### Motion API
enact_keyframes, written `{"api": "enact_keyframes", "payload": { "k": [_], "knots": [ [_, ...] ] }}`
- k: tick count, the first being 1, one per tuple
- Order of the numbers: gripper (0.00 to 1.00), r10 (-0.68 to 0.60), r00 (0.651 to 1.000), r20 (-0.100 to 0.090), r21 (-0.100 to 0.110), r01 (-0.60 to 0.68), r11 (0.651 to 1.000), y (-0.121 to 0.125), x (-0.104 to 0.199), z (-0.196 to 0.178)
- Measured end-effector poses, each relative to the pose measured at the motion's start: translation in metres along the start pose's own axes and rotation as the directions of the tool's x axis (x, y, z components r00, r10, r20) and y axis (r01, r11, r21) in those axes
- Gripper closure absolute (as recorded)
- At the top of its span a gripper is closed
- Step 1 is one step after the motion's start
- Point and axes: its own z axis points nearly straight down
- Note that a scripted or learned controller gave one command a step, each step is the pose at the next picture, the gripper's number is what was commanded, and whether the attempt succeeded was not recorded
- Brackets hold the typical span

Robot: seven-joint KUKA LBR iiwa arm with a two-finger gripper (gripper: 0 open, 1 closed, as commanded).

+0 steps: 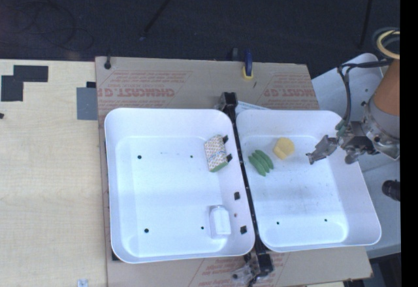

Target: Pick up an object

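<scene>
Left bin [124, 148], nearest: a white block [220, 221] lay near its front right corner. Farther back, a speckled sponge [215, 153] leaned against the bin's right wall.

Right bin [356, 227]: a green pod [261, 162] lay in the back left part. Just beside it, to the right and slightly farther back, sat a yellow lump [283, 148], apart from the pod.

My jaws [334, 149]: released, spread wide with nothing between them, over the right bin's right side, level with the lump and well apart from it.

Counter [46, 181]: pale wood, cardboard sheet [163, 86] under both bins.
</scene>
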Motion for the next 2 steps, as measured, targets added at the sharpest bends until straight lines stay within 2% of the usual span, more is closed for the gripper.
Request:
{"api": "enact_keyframes", "payload": {
  "k": [1,2],
  "knots": [
    [0.00,-0.003,1.000,0.006,-0.020,0.003,1.000,0.064,0.003,-0.161],
    [0.00,-0.004,1.000,0.004,-0.018,0.004,1.000,0.101,0.035,-0.315]
  ]
}}
